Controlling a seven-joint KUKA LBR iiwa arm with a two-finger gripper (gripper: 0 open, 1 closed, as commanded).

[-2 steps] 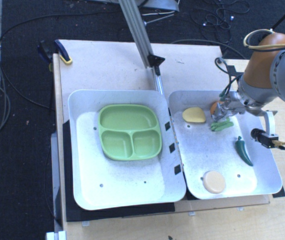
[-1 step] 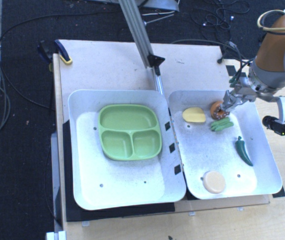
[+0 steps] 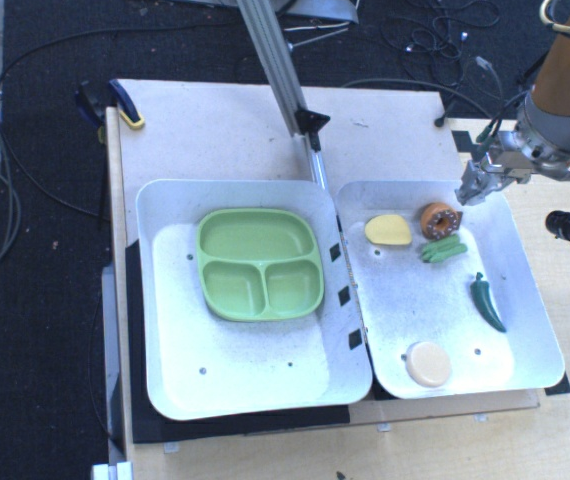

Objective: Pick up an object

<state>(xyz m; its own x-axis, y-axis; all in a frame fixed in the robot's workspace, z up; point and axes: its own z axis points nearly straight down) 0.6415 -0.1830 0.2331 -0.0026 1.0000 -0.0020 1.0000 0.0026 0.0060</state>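
Nearest your viewpoint, a pale round disc lay at the front of the right bin, close to its front rim. Behind it and toward the bin's right side you had a dark green chili pepper, lying lengthwise and well apart from the disc. Farther back, three items sat grouped together: a yellow rounded piece, a brown doughnut just to its right, and a light green pod-shaped piece directly in front of the doughnut, touching or nearly touching it.

You saw the gripper positioned over the back right corner of the right bin, just beyond the doughnut and apart from it. Nothing sat between the fingers. Whether the fingers were open or closed cannot be told at this resolution. The arm entered from the right, its orange band above the grey wrist.

The left bin carried a light green divided plate with three compartments, resting flat near the bin's centre. Both bins sat side by side on the tabletop.
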